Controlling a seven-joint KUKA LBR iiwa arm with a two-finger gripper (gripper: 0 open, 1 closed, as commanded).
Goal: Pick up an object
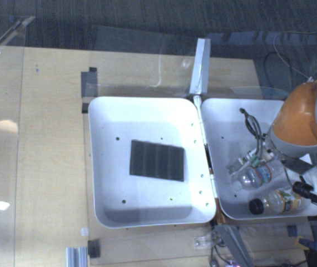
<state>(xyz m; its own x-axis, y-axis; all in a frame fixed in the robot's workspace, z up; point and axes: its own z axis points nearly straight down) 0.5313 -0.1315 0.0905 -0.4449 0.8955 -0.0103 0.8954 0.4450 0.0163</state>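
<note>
The right bin (225,121) holds two clear plastic bottles. One bottle (254,176) with a blue label lies near the bin's middle. The other bottle (275,203), with a black cap, lies along the front wall. My gripper (253,159) is low in this bin, right over the upper end of the blue-label bottle, and seems to touch it. The grey arm with its orange band (297,121) hides the bin's right part. A dark ribbed rectangular pad (157,160) lies flat in the middle of the left bin (108,121).
A black cable (251,124) loops over the right bin's floor behind the gripper. A grey upright post (200,65) stands behind the seam between the bins. Wooden bench top (36,149) stretches to the left.
</note>
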